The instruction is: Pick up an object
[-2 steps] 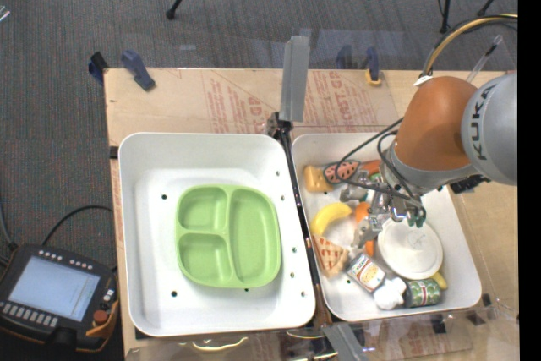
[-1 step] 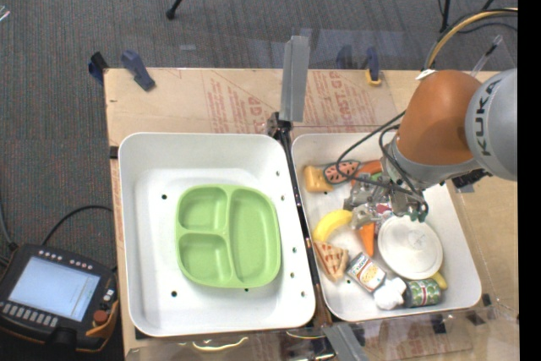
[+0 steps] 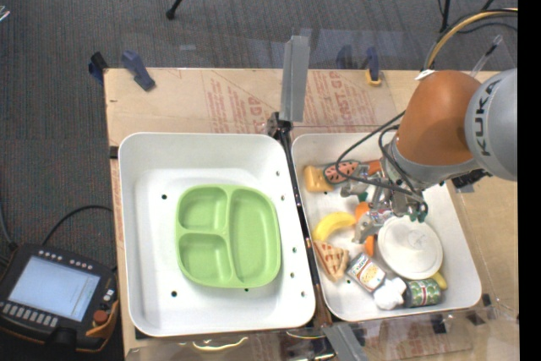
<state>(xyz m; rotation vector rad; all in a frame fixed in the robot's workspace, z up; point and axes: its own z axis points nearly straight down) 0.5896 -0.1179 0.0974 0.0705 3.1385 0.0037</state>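
the gripper (image 3: 385, 200) is low in the right bin (image 3: 467, 254), over the clutter near a banana (image 3: 334, 225) and something orange (image 3: 365, 226); i cannot tell whether it is released or clenched, and nothing shows clearly in its grasp. to do this step well, it should settle on one item with room either side, since the toys crowd each other here. the same bin also holds a white plate (image 3: 411, 249), a pizza slice (image 3: 331, 259), a watermelon slice (image 3: 344, 172), a small box (image 3: 365, 272) and a can (image 3: 423, 292). the left bin (image 3: 144, 173) holds a green divided tray (image 3: 228, 236).
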